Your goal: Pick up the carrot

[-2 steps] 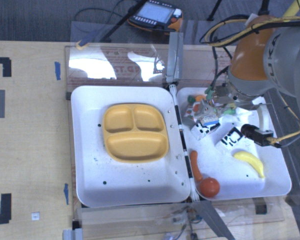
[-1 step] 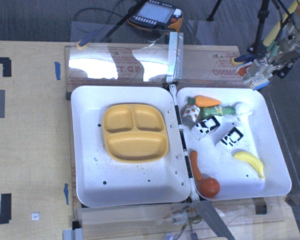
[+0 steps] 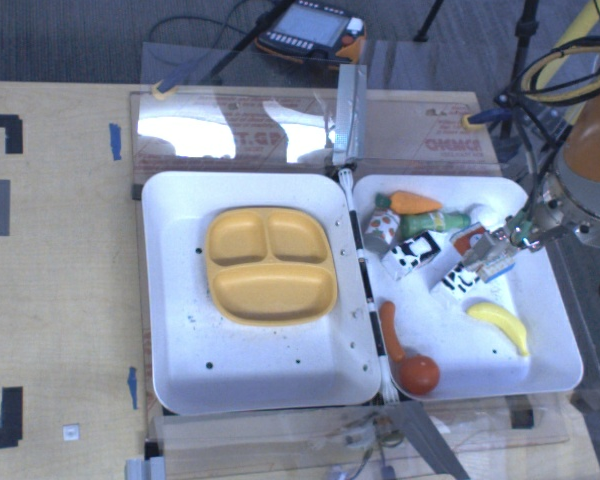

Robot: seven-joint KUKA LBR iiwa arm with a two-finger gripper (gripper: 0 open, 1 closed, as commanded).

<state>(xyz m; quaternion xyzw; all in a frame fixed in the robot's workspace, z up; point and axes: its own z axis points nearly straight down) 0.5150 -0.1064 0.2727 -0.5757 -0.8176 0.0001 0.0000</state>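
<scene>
— Where is the carrot (image 3: pixel 416 203)?

— In the right bin (image 3: pixel 555 358), lying along its far edge near the far-left corner. It is a smooth, tapered orange piece with a green tuft at its left end, and it looks like moulded plastic.

— What lies around it?

— Just in front of it sit a glossy green packet (image 3: pixel 425 222) and a black-and-white patterned box (image 3: pixel 411 254), crowded together. Near the bin's front-left corner there is a red ladle (image 3: pixel 407 358), with a round bowl and a long slim handle running along the left wall. A curved yellow banana (image 3: pixel 500 323) lies toward the right side.

— And the hand (image 3: pixel 500 248)?

— It is a metallic piece at the end of the grey arm, low over the middle of the right bin, well apart from the carrot. I cannot tell how far it is parted or whether it has anything; small items beneath it blur together.

— The left bin (image 3: pixel 170 298)?

— Shallow white plastic with rounded corners, holding a matte yellow plate (image 3: pixel 271 265) divided into three compartments. Both bins rest on the pale wooden table (image 3: pixel 60 268).
</scene>
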